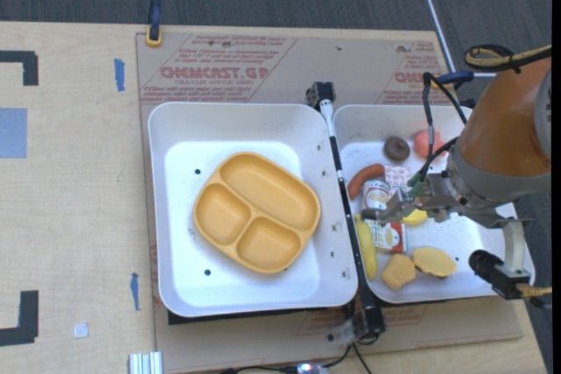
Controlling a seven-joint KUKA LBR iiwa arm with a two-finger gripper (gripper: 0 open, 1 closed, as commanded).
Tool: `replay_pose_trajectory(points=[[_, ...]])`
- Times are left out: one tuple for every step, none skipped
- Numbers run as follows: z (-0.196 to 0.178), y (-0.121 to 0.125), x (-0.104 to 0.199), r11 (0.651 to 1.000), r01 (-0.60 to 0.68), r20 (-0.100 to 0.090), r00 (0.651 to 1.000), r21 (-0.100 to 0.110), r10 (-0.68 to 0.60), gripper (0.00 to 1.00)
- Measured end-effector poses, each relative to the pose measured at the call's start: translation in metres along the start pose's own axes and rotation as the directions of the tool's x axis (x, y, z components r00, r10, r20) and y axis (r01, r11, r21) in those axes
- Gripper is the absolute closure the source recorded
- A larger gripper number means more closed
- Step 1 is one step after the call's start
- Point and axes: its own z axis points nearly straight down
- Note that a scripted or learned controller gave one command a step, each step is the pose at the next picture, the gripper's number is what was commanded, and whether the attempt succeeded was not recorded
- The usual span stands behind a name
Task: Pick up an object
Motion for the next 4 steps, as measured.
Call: replay_pose_trajectory(points=[[0.098, 0.001, -0.029, 1.000, -0.004, 0.004, 1.000, -0.006, 0.004, 0.00], [0.089, 0.001, -0.028, 1.000, -0.003, 0.003, 1.000, -0.006, 0.003, 1.00], [0.010, 0.026, 0.041, 1.000, 0.000, -0.002, 1.000, 0.002, 0.000, 1.00], [-0.014, -0.001, 0.078, 1.000, 0.001, -0.002, 1.000, 0.005, -0.001, 1.00]])
